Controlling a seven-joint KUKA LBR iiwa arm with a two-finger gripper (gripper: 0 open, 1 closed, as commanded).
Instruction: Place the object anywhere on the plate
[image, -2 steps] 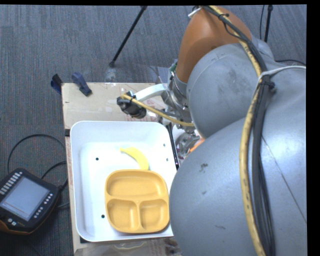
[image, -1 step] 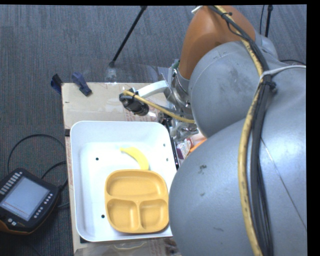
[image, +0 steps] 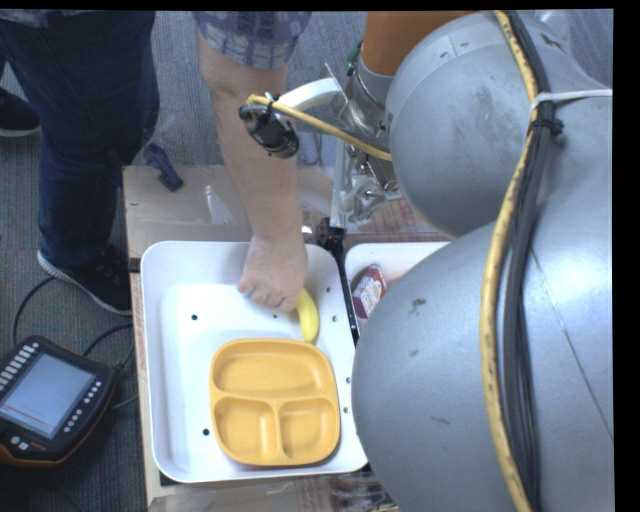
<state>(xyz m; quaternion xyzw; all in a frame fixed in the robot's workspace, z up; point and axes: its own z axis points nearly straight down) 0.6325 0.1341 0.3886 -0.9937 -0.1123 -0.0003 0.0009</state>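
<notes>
Right bin (image: 400, 258) mostly hidden behind grey arm (image: 480, 300). Banana (image: 308, 316) partly covered by person's hand (image: 272, 275). Red packet (image: 369, 291) partly hidden; label unreadable. Person cut off at top edge.

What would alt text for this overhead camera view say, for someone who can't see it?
A person's hand reaches into the left white bin, touching a banana just above a yellow divided plate. The grey robot arm bulks over the right side, partly covering the right bin, which holds a dark red packet.
</notes>
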